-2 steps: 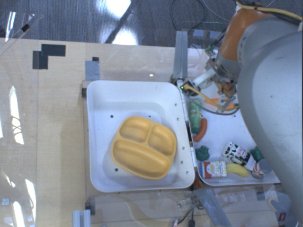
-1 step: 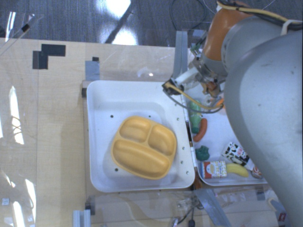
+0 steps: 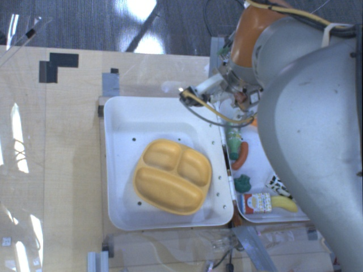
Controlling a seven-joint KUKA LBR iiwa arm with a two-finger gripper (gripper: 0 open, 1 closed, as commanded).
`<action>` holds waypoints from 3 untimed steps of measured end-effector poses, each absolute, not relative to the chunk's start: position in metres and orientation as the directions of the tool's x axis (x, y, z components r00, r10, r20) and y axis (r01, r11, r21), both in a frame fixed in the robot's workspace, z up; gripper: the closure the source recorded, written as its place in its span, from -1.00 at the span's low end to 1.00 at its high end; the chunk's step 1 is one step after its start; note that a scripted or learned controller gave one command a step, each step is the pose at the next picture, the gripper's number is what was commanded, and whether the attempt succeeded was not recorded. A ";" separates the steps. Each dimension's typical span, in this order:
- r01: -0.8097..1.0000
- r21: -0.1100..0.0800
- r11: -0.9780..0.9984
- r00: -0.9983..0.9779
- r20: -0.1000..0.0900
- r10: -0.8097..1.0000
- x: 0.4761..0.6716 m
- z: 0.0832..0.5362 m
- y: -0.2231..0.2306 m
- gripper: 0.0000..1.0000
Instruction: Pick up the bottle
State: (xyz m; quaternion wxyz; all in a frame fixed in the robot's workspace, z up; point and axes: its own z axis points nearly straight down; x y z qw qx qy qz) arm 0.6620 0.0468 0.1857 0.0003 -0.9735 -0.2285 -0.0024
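Observation:
A small green bottle (image 3: 233, 141) lies at the left edge of the right bin (image 3: 253, 216), against the wall shared with the other bin. My gripper (image 3: 240, 102) hangs just above the bottle's far end, below the orange wrist band. The grey arm covers much of the right bin. I cannot make out whether anything is in the gripper.
An orange-red carrot-like piece (image 3: 240, 155) lies right beside the bottle. Nearer the front are a green broccoli toy (image 3: 243, 183), a small red box (image 3: 256, 203), a banana (image 3: 282, 204) and a black-and-white item (image 3: 276, 183). The left bin (image 3: 116, 152) holds a yellow divided tray (image 3: 172, 176).

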 end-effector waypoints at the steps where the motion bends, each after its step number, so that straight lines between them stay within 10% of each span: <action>1: 0.278 -0.001 -0.960 0.960 0.006 0.278 0.661 0.186 0.055 -1.00; 2: 0.319 0.000 -0.948 0.948 0.001 0.319 0.595 0.185 -0.078 -1.00; 3: 0.204 -0.001 -0.979 0.979 0.005 0.204 0.645 0.185 -0.016 -1.00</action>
